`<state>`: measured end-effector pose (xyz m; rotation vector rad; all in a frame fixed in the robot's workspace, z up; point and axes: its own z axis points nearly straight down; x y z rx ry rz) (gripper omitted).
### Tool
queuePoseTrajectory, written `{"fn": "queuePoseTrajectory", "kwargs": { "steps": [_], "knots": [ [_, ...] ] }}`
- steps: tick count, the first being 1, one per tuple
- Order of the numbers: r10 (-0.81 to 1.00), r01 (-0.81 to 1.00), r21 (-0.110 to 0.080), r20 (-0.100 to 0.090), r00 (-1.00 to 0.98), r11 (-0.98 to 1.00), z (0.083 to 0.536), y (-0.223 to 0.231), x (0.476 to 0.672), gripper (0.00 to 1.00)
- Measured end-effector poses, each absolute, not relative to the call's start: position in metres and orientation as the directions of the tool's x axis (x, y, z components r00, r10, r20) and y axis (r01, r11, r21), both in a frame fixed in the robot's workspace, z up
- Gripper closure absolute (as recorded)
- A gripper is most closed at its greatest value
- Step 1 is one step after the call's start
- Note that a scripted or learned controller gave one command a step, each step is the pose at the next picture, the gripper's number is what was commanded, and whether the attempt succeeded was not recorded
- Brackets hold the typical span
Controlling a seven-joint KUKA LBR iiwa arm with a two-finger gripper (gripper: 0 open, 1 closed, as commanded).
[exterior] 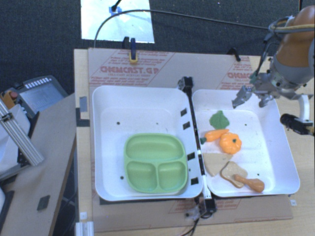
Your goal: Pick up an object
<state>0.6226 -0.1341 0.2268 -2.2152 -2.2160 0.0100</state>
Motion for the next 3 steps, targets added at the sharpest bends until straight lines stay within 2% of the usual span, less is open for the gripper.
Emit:
{"fn": "queuePoseTrajectory", "kwargs": {
  "steps": [1,3],
  "knots": [
    [1.000,1.000,0.001,-0.001,-0.003,0.003,0.234,-0.134,0.625,0.00],
    [1.000,1.000,-0.001,0.000,-0.001,0.001,0.149,-0.136,0.626,0.00]
  ]
}}
